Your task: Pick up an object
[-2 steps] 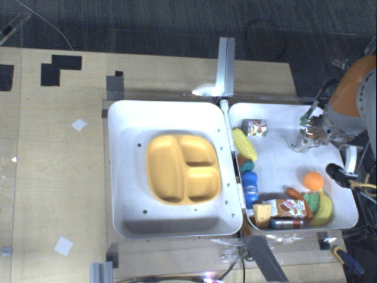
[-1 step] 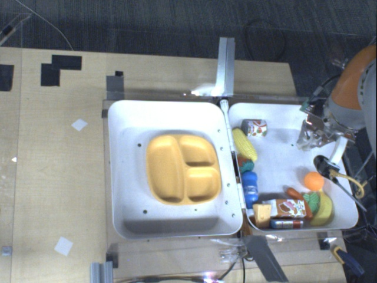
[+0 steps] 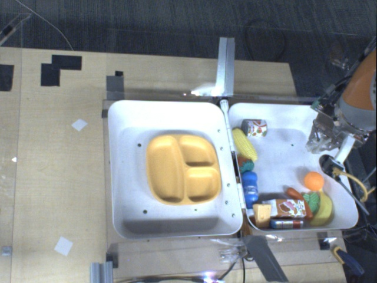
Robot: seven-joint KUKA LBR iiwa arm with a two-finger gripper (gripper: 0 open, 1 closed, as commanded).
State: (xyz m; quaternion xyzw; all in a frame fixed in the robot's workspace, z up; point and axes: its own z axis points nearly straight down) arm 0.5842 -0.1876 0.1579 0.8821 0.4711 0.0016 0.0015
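Right bin (image 3: pixel 283 152) crowds corn (image 3: pixel 244 144), can (image 3: pixel 254 128), orange (image 3: pixel 314 181); hand (image 3: pixel 327 139) hovers, grip seemingly unreadable.

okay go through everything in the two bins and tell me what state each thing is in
yellow divided tray: flat in the left bin, compartments bare
small can: on its side
corn cob: lying along the right bin's left wall
blue bottle: lying down
orange: loose
gripper: over the right bin's right side

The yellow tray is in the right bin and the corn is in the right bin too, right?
Not quite. The camera view shows the yellow tray in the left bin, by itself. The corn is in the right bin, as you said.
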